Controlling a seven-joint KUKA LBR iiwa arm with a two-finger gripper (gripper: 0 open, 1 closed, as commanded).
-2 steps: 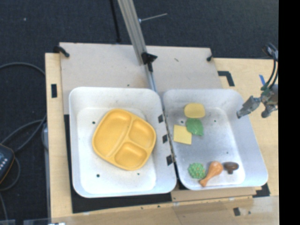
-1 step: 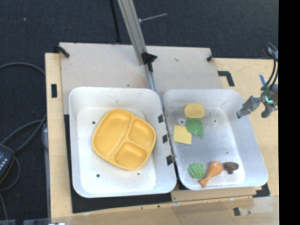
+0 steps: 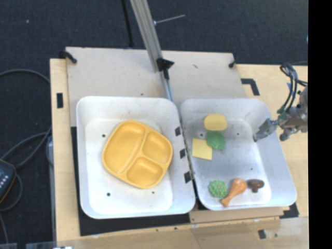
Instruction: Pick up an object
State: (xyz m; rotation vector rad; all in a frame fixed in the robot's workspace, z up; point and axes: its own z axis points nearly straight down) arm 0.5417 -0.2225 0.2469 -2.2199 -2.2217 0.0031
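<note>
The gripper (image 3: 271,129) sits at the right rim of the right shallow white bin (image 3: 236,110), low over the wall, w/ most of the wrist cut off at the frame's right side. One grey finger shows clearly, angled down-left toward the bin floor; a second darker bit lies just right of it, but can't tell if the jaws stand apart or together, too small and partly cropped. Nothing seen between them, so no hold. Candidates all lie left of the gripper, inside the right bin: a round yellow lemon-like toy (image 3: 215,122) at top, a dark green leafy toy (image 3: 216,140) touching just below it, a flat pale-yellow square like a cheese slice (image 3: 202,149) beside that. Along the near edge: a bumpy green broccoli-like toy (image 3: 217,188), an orange drumstick-shaped toy (image 3: 234,190) w/ long axis running lower-left to upper-right, and a small brown mushroom-like piece (image 3: 255,184) at its upper end. Nearest look to be the green leafy toy and the brown piece; either way the move is inward, leftward. The left bin (image 3: 88,201) holds a yellow three-compartment plastic plate (image 3: 137,153), well apart from the arm.
</note>
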